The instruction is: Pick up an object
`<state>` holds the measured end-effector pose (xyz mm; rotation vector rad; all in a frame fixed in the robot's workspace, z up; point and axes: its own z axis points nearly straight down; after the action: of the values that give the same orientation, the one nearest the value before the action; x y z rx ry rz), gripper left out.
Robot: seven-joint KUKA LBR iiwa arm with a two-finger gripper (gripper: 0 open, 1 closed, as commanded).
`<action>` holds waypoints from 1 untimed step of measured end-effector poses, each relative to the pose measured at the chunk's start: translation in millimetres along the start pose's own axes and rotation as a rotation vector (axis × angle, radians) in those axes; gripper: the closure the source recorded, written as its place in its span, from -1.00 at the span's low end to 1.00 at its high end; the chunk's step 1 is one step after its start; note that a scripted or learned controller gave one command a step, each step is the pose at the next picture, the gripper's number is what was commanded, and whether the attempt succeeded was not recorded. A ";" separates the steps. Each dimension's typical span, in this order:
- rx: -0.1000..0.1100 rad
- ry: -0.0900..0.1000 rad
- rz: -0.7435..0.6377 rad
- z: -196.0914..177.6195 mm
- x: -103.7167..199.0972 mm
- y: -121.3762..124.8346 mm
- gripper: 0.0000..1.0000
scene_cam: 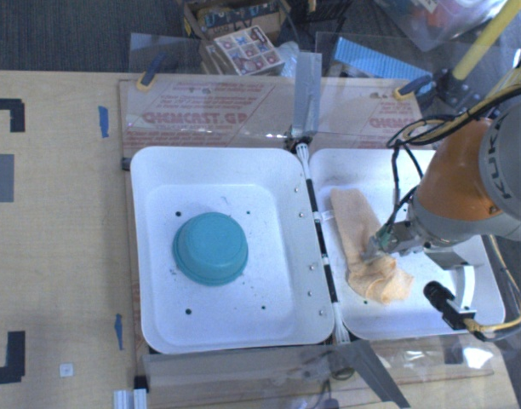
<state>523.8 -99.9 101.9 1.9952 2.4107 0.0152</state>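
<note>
Two bins [158,177]: teal bowl [211,247] left; tan cloth [367,245] right, under arm; fingers [385,244] state unclear.

Grey KUKA arm with an orange band above the wrist [461,181] enters from the right edge, its wrist angled downward and leftward. The two-finger claw [382,244] sits at the wrist's lower left end, low over the right side.

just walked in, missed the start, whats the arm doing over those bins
The grey and orange arm reaches in from the right, with its gripper down on a crumpled tan cloth in the right bin. A teal bowl sits upside down in the left bin, untouched. Whether the cloth is actually gripped isn't clear.
</note>
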 end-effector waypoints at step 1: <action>0.000 0.000 0.001 0.0 -0.4 -0.2 -1.00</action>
<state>523.7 -100.3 101.8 1.9957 2.4101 0.0146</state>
